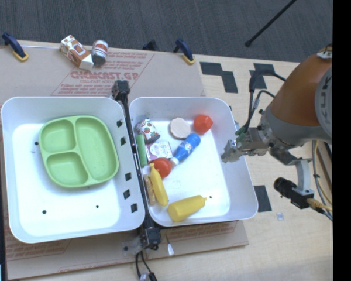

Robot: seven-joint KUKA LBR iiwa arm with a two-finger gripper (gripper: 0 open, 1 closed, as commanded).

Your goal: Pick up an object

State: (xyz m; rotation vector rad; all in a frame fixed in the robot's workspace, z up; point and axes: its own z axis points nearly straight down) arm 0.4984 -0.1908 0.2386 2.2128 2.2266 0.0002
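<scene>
End effector point(231, 152) hovers right of the blue bottle point(186, 147).

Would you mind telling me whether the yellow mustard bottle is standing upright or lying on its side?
Lying on its side. The mustard bottle rests lengthwise on the floor of the right bin, with its nozzle pointing right.

arm: reaching in from right | hand point(231, 151): low, pointing left
</scene>
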